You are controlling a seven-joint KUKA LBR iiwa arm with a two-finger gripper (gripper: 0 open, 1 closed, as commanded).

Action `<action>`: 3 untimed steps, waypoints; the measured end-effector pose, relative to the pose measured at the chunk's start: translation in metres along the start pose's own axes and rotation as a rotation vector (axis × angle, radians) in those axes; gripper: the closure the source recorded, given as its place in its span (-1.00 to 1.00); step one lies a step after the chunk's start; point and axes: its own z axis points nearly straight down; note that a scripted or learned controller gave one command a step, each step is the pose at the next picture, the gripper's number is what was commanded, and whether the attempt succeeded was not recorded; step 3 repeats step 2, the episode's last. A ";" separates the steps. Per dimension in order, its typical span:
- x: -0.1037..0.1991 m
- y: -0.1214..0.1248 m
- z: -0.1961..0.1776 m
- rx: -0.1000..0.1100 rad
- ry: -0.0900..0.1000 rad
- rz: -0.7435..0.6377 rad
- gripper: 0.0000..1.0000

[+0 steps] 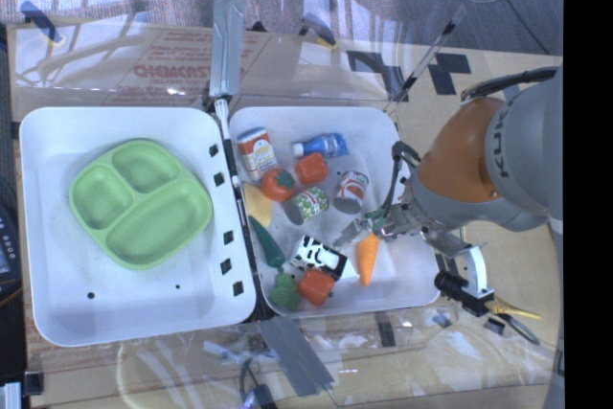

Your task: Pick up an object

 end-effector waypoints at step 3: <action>0.048 -0.004 -0.133 -0.007 -0.004 0.048 1.00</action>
